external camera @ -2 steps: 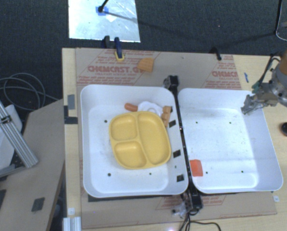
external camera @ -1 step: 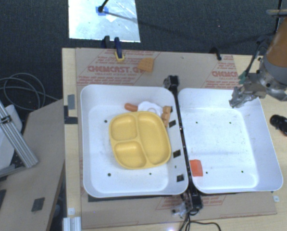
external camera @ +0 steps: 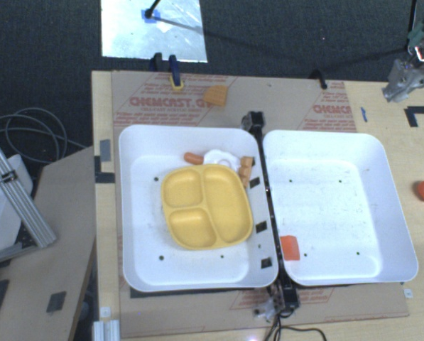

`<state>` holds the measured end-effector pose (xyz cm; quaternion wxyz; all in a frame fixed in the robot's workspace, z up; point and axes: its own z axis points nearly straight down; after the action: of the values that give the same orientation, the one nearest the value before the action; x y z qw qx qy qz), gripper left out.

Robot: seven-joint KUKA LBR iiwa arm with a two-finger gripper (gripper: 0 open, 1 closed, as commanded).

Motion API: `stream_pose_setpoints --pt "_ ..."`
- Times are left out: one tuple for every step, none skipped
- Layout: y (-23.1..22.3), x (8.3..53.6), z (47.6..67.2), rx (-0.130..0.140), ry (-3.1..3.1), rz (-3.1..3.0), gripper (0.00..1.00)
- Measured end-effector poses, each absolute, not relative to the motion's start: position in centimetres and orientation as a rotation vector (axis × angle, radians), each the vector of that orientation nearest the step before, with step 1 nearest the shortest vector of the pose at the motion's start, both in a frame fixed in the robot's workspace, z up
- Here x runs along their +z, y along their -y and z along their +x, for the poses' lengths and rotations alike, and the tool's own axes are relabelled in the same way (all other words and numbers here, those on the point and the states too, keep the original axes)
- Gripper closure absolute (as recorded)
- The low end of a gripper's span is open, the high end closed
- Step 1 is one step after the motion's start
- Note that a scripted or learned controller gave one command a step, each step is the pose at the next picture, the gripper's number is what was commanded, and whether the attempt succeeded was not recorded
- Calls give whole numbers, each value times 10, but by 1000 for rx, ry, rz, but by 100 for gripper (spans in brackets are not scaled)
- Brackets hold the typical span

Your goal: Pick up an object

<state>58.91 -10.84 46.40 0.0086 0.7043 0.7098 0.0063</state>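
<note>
Left bin (external camera: 137,212): yellow divided plate (external camera: 206,208), small sausage (external camera: 194,158) behind | Right bin (external camera: 389,212): orange block (external camera: 289,247), near-left corner | Gripper (external camera: 409,77): top right, apparently off-bin, grip state unclear

We see the bench evenly and brightly lit from overhead, the two white bins (external camera: 197,137) near overexposed, their floors washed pale at centre frame. Shadows are soft and short, hugging the bin walls and the yellow divided plate (external camera: 206,208). A silvery sheet (external camera: 153,18) at the upper left throws a hazy glare. The dark floor along the top of the frame loses detail. Focus is slightly soft throughout, and the metal fitting at the upper right edge looks blurred.
</note>
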Motion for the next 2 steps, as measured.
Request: stream_pose_setpoints --pt "109 453 588 3 -2224 2214 0" --pt "130 539 505 6 -2217 2218 0"
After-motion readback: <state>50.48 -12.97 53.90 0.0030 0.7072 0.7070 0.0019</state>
